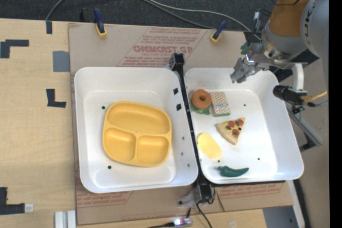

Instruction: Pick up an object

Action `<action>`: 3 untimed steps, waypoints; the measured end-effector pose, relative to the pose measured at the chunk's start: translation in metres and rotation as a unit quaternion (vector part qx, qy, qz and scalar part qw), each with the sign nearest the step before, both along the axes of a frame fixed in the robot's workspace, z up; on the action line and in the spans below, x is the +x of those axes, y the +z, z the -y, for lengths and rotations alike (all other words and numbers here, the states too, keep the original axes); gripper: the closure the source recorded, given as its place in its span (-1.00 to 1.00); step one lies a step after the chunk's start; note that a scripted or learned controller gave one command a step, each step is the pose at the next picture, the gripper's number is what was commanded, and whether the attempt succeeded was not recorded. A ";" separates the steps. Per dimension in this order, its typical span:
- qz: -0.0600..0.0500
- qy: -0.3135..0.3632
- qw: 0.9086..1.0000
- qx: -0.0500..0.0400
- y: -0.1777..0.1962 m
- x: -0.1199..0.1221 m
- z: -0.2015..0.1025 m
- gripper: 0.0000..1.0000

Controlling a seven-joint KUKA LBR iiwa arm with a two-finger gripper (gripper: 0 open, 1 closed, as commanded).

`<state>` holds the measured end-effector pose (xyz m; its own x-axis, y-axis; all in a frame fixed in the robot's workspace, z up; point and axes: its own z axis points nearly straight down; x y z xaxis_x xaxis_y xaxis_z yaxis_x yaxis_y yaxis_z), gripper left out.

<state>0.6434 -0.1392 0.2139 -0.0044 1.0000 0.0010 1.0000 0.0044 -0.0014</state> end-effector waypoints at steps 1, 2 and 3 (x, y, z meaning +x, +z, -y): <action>-0.001 0.000 1.000 0.000 -0.003 -0.019 -0.060 1.00; -0.001 0.000 1.000 0.000 -0.008 -0.029 -0.118 1.00; -0.001 0.000 1.000 0.000 -0.005 -0.050 -0.158 1.00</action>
<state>0.5935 0.0191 0.2086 -0.0043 1.0000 0.0001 1.0000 0.0043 -0.0038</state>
